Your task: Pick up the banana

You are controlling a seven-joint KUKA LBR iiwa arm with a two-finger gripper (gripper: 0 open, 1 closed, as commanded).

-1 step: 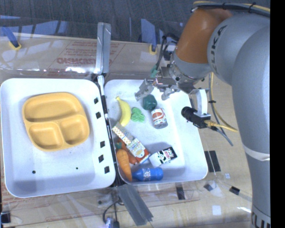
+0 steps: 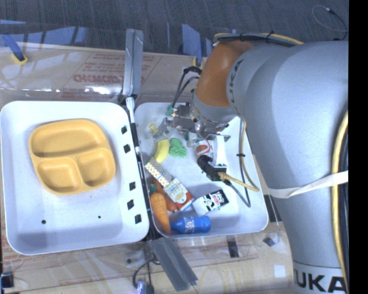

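The banana, small and yellow, lies in the upper left part of the right bin, touching a green toy on its right. My gripper hangs low over the bin's back end, just above and to the right of the banana, under the orange wrist band. The wrist and its cables hide the fingertips.
The right bin also holds a small yellow piece, a red and white can, a colourful box, a carrot, a blue bottle and a white bottle. A yellow divided plate sits in the left bin.
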